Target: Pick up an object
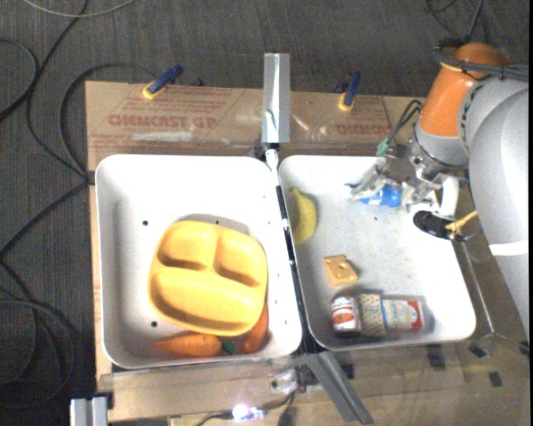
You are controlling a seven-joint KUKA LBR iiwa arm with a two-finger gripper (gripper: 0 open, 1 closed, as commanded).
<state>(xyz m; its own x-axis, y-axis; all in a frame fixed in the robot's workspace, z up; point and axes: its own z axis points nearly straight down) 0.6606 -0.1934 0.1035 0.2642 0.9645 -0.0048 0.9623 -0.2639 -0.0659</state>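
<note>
Hovering gripper [384, 187] over right bin [462, 318]

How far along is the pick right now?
Nothing looks lifted yet. The gripper sits low in the right white bin, at its far side, over a small blue-and-white object. The grasp and lift remain. The tan cracker and the can lie untouched.

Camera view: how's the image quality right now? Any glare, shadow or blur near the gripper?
Camera view: lighting is even and soft, both white bins bright but not blown out; a small glare spot sits at the bottom edge on the bench frame; the gripper area is slightly soft and cluttered, so the fingers are hard to read; the yellow tray casts a faint shadow.
</note>
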